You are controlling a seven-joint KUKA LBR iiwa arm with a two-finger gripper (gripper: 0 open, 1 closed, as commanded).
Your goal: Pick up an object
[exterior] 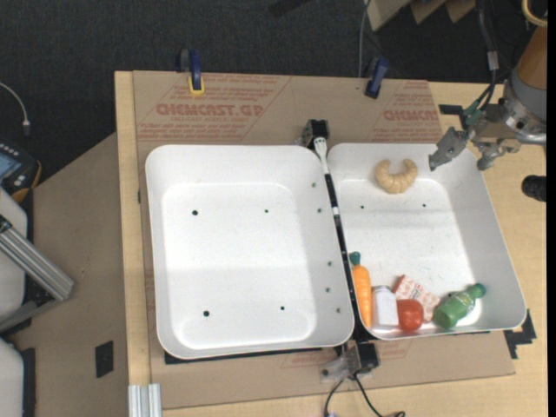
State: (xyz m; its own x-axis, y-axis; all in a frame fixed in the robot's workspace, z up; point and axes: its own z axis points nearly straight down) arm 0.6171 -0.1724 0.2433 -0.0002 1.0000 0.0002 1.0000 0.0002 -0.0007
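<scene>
Near edge of right bin (499,233): cluster of 5 items along front wall. Carrot (360,290) upright against the dividing rim, long axis running front to back. Just beside it a small white bottle (384,307), then a red tomato-like piece (410,316), a red-and-white packet (415,288) tucked behind, and a green bottle (456,307) lying tilted toward the right corner. All touching or nearly so; crowded for a 2-finger pinch.

Left bin (165,233): bare white floor with 4 dark dots.

Mid to far section of right bin: croissant (396,176) alone near the back wall, well apart from the front cluster. Crescent shape, long axis roughly left to right, horns curling toward the front.

Far right corner: gripper (459,148) hovering above the back right rim of the right bin, fingers spread apart, nothing between them. Orange band and grey wrist visible above it at the frame's right.

Key relation: croissant lies to the gripper's left and slightly nearer the front, close by; the cluster lies far off along the front wall. Likeliest target judged to be the croissant. Short leftward shift plus descent needed; closing across the short width of the crescent, front to back, judged the better grip. Risk: rounded top slipping out under pinch.
</scene>
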